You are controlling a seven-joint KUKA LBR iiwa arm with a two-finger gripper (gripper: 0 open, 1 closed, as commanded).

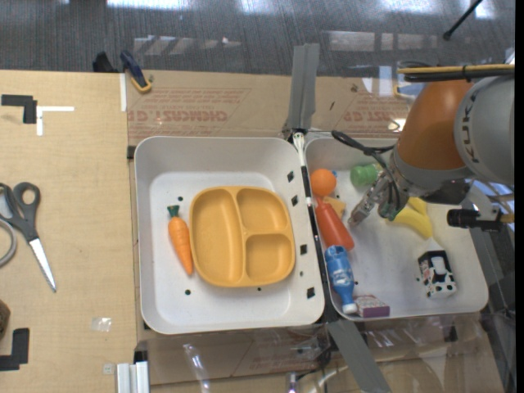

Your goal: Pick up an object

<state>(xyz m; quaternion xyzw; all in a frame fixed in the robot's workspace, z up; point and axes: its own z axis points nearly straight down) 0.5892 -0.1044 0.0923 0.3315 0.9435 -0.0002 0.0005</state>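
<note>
The pincer [360, 214] hung in the right bin [393, 256], toward 10 o'clock of its middle. Whether it was apart or together could not be told. A red bottle [334, 226] lay just beside it at 9 o'clock, along the bin wall, and a banana [416, 218] at 3. Bare floor lay open toward 6 o'clock.

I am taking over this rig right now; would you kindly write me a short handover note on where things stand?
Pincer: low in the right bin, beside the red bottle; no hold can be confirmed.
Right bin also has: orange ball, green toy, yellow toy, blue bottle, cow-patterned toy, purple box.
Left bin: yellow divided plate with a carrot beside it.
Done: arm brought down among the objects.
Left: grip one object and lift it.
</note>
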